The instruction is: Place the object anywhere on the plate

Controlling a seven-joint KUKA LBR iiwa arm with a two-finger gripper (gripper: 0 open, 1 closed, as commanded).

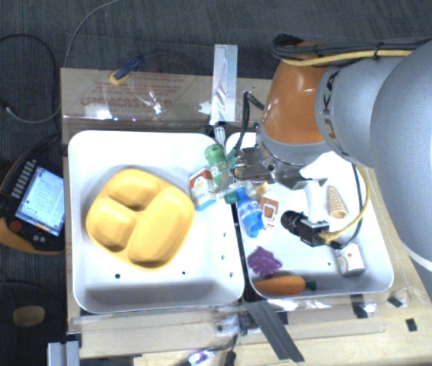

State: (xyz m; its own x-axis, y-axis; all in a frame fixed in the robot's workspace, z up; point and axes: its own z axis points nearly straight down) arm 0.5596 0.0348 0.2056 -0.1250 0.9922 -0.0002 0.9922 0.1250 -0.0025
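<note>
The grey arm (383,75) is reaching in from the right, covering much of the right bin (376,277). The yellow sectioned plate (139,216) is sitting in the left bin (78,204), leaving bare white floor along its edges. The fingers (240,172) are hanging over the divide between bins; whether they are open or closed cannot be told. Small items are crowding there: a green bottle (216,161), a blue bottle (251,215), purple grapes (264,262), a carrot (283,284).
</note>
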